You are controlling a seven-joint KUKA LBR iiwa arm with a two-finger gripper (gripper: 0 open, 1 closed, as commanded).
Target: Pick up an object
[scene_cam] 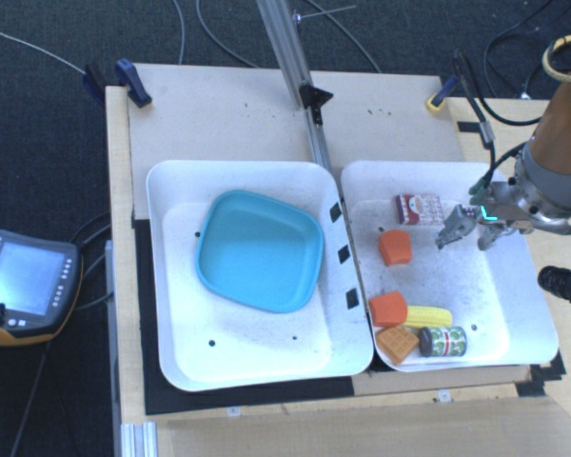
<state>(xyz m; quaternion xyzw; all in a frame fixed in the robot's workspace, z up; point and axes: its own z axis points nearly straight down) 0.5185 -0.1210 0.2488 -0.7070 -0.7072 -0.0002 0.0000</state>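
My gripper [471, 233] hangs over the right bin [514, 336], its two fingers spread open with nothing between them. Just left of it lies a small red and white carton [418, 208]. An orange block [395, 248] sits below the carton. At the bin's front stand a red-orange block [388, 307], a yellow corn cob [427, 316], a tan waffle-like piece [397, 343] and a small green-labelled can [443, 341] lying on its side.
The left bin [171, 284] holds a large blue square plate [260, 250]. A metal pole [287, 46] slants down to the divide between the bins. A teach pendant [24, 284] lies at the far left off the bench.
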